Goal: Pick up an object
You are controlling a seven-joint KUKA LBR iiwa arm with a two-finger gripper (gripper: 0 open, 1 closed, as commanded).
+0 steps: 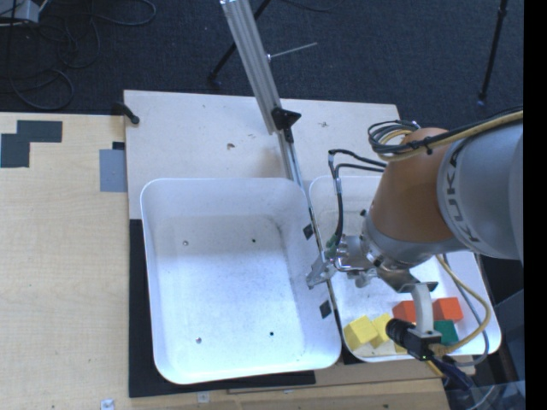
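Jaws sit under the wrist of the arm (427,203), over the middle of the right bin (468,273); I cannot tell if they are parted or closed. In the same bin, a yellow block (363,330) lies at six o'clock of them. A red block (405,313), an orange block (449,307) and a green block (446,331) lie toward five. The left bin (222,289) rests on the desk (197,135) at nine o'clock.
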